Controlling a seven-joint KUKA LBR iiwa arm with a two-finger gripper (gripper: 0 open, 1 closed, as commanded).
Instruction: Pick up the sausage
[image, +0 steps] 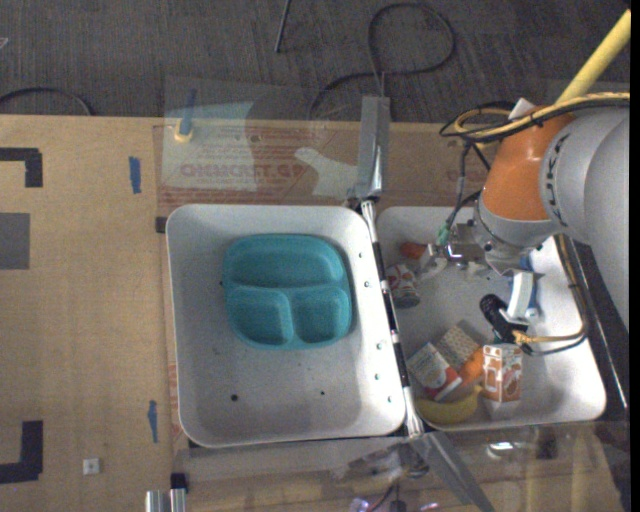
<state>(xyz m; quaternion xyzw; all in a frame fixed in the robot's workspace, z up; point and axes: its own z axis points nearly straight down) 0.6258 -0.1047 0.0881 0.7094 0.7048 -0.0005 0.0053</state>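
A small reddish piece, taken for the sausage (413, 248), was seen at the upper left of the right bin (575, 400), close to the dividing wall and just above a small can (403, 285); the gripper (455, 252) was seen just right of it; nothing was seen held, and how far open it was could not be told; the sausage was judged light, slightly soft, smooth and apt to roll; a hold across its middle was judged best.

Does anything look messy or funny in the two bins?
Nothing looks broken or spilled. The teal tray sits a bit crooked in the left bin. In the right bin, several things are heaped together at the near edge, around a small carton.
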